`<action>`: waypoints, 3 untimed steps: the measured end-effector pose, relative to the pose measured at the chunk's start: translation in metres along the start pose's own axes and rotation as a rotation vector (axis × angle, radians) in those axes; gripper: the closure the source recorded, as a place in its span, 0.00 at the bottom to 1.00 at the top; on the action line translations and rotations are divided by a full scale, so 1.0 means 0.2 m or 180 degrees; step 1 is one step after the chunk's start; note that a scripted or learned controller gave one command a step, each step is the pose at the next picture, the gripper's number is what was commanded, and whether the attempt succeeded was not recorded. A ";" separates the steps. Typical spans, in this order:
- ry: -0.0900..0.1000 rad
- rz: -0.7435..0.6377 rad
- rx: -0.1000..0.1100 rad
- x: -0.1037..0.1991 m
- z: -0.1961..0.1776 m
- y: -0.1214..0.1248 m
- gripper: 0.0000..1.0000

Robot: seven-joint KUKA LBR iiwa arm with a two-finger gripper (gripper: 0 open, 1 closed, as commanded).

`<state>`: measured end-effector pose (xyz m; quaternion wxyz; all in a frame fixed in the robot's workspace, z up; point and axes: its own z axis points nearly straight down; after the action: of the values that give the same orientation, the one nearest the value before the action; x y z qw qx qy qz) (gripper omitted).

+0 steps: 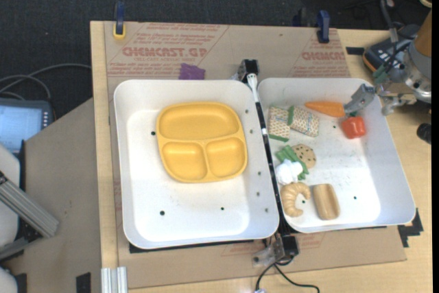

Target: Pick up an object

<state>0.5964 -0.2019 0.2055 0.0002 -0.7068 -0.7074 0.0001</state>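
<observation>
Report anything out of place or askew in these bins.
Nothing looks spilled or damaged. The yellow tray sits flat in the left bin; the toy foods, including the carrot and croissant, lie loosely in the right bin.

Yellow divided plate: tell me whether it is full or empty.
Empty. The yellow divided plate in the left bin shows three bare compartments; the food items lie in the right bin.

Contents of right bin (384,168), 7 loose items:
- Carrot (324,108), orange, lying flat near the far wall.
- Red block (354,127), just right of the carrot's tip.
- 2 patterned wafer pieces (293,121), side by side, left of the carrot.
- Chocolate-chip cookie (304,156), mid-left.
- Green-and-white vegetable (289,169), touching the cookie, against the left wall.
- Croissant (295,198), near front-left.
- Tan bread loaf (325,202), just right of the croissant.
</observation>
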 end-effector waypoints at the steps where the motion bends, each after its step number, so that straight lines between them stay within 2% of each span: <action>1: 0.0043 -0.0012 -0.0002 -0.08 0.62 0.20 0.00; 2: 0.0006 -0.0016 -0.0009 -0.09 0.55 0.19 1.00; 3: 0.0019 -0.0019 -0.0002 -0.08 0.55 0.19 0.00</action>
<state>0.6348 -0.2183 0.0951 0.0020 -0.7047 -0.7095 -0.0023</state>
